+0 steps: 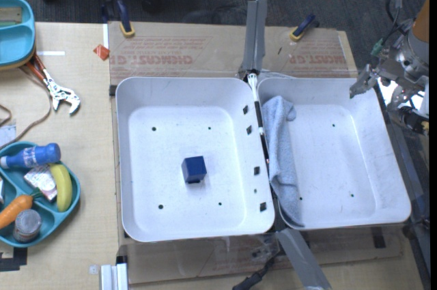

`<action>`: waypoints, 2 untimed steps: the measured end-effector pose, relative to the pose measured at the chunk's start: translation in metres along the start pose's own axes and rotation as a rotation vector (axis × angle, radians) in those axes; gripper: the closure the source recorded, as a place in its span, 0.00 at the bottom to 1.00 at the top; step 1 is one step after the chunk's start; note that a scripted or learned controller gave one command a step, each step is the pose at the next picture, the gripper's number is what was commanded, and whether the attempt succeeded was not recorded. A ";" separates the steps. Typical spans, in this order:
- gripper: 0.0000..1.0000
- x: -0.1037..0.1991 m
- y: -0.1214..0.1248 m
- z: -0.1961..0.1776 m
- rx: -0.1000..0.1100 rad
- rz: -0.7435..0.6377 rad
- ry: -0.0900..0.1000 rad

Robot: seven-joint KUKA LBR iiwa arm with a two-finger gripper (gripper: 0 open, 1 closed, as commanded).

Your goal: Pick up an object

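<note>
A small dark blue cube (194, 168) rests on the floor of the left white bin (136, 213), a little below its middle. A grey cloth (280, 153) lies crumpled along the left wall of the right white bin (382, 207), draped from the far corner down toward the near edge. My gripper (372, 80) hangs at the far right corner of the right bin, over its rim, well away from the cube and the cloth. The arm's wrist (413, 53) with cables is partly cut off by the frame's right edge.
A grey bar (256, 33) runs along the gap between the bins at the back. Two clamps (124, 17) (303, 26) hold the cardboard sheet. On the left bench sit a wrench (60, 95) and a blue tray (41, 227) with a bottle, a banana and a carrot.
</note>
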State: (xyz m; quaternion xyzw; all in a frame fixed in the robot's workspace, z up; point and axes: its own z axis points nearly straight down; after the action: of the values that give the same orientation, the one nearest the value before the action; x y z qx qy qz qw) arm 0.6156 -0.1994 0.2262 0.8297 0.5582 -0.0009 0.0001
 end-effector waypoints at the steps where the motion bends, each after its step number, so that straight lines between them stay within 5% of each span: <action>1: 0.00 0.039 0.014 -0.032 -0.002 -0.093 0.000; 2: 0.00 0.026 0.034 -0.146 -0.002 -0.234 -0.001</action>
State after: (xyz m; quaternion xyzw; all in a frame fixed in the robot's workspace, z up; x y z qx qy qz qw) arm 0.6573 -0.1875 0.3720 0.7589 0.6512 -0.0008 0.0010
